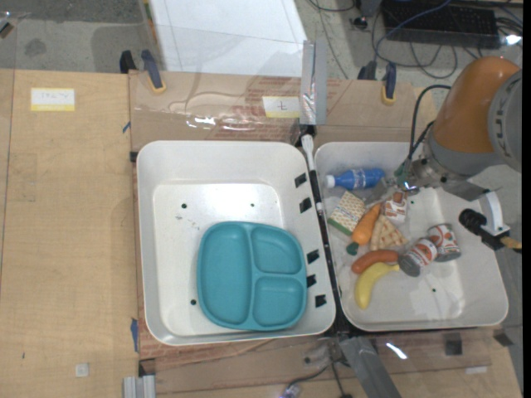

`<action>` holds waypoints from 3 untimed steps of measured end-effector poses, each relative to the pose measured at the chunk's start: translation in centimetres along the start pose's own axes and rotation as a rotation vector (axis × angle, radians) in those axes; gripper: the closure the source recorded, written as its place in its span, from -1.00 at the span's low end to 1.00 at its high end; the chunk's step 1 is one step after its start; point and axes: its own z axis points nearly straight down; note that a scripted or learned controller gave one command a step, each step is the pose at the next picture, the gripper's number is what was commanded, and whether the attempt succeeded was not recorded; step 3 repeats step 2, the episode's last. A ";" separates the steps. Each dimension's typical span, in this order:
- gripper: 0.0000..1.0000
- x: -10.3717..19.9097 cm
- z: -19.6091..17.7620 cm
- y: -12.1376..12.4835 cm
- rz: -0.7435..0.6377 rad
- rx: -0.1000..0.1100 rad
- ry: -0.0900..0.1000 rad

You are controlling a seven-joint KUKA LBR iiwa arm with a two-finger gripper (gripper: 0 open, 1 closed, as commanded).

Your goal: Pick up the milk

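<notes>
Overhead, the camera view shows the gripper [404, 181] low in the right bin [465, 305], over a small milk carton [396, 209] (red and white) beside a carrot [365, 225] and waffle [387, 235] — whether its claw is apart or together cannot be told. A teal tray [251, 277] lies in the left bin [166, 222].

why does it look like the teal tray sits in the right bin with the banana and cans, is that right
Not quite. The camera view shows the teal tray in the left bin. The banana and cans do lie in the right bin.
</notes>
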 end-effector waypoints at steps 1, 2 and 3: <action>1.00 -0.2 -0.9 -0.1 0.005 -0.001 0.001; 1.00 6.9 -11.9 0.2 0.090 0.015 0.008; 1.00 6.9 -11.9 0.2 0.090 0.015 0.008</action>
